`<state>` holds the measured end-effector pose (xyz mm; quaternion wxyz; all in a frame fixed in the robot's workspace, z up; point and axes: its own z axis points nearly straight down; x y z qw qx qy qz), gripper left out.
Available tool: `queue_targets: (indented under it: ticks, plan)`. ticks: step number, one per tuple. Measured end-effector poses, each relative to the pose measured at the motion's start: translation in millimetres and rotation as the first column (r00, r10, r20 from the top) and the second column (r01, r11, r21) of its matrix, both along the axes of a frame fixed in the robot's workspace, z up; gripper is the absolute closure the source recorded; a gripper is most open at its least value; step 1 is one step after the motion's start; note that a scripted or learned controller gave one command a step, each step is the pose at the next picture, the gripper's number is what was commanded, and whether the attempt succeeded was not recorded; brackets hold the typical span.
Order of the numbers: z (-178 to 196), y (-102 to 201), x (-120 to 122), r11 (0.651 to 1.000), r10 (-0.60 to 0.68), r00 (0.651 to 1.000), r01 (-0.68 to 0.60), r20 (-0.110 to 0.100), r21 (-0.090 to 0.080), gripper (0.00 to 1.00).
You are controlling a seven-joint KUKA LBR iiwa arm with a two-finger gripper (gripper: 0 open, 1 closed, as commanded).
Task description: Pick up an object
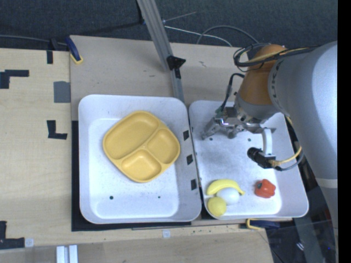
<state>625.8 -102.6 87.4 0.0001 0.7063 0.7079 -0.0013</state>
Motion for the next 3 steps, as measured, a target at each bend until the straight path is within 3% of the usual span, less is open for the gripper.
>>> queue_targets:
  ticks: [1,3]
  plan:
    - [11,1,0,1.0,0.001,1.0,-0.001,0.0,0.002,1.0]
    - [127,-2,0,1.0,-0.001,1.0,0.001,0.005,0.001,1.0]
